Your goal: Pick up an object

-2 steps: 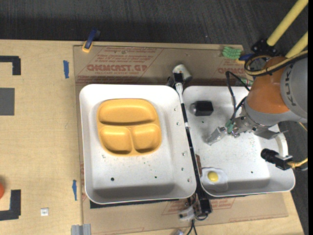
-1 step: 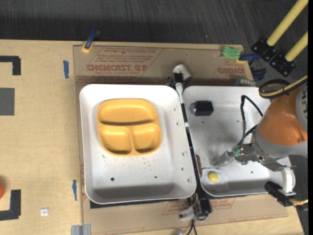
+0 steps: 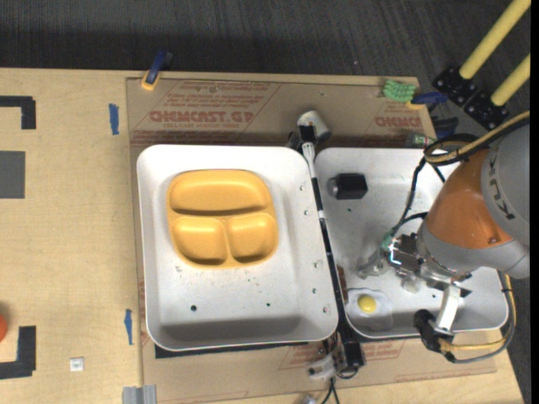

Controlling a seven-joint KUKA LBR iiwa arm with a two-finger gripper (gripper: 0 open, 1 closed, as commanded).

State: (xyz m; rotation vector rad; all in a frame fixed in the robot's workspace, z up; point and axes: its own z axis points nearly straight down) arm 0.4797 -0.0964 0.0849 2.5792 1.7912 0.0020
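Observation:
A small black block (image 3: 347, 185) lies near the back left of the right bin (image 3: 383, 162). A white fried-egg toy with a yellow yolk (image 3: 367, 303) rests at that bin's front left. My gripper (image 3: 376, 265) hangs low over the right bin's middle, just behind the egg toy and well in front of the black block. The grey arm with its orange band (image 3: 467, 213) hides the bin's right half. I see nothing lifted by the gripper.
The left bin (image 3: 160, 310) holds a yellow three-compartment plate (image 3: 223, 217) in its back half. A narrow ridge (image 3: 324, 234) divides the two bins. Cables loop around the wrist at the right bin's front right corner (image 3: 459, 339).

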